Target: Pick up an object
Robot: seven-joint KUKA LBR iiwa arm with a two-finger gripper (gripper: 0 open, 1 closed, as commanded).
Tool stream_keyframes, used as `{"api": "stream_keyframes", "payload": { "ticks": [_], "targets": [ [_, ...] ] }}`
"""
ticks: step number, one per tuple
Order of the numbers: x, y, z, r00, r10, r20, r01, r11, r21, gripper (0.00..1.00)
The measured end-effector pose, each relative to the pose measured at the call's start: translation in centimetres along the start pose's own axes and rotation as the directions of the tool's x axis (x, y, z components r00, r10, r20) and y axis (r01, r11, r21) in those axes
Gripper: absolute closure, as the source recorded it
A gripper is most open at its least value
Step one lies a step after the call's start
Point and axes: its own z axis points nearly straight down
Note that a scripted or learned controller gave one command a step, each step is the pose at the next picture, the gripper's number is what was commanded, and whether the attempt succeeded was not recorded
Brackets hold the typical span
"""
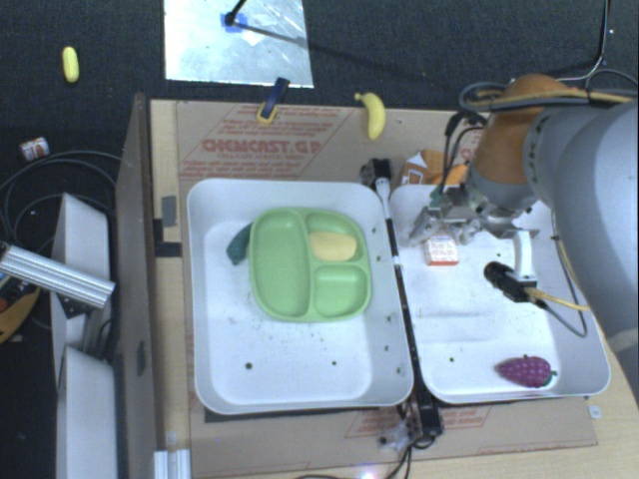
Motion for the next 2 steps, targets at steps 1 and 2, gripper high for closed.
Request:
{"api": "stream_keyframes", "payload": {
  "ticks": [1,2],
  "targets": [
    [-2.4,0.4,-0.1,1.000,0.004,0.000,-0.004,1.000,-0.002,0.00],
    [-2.4,0.5,-1.2,1.000,0.001,0.001,-0.001,1.000,-0.004,1.00]
  ]
}}
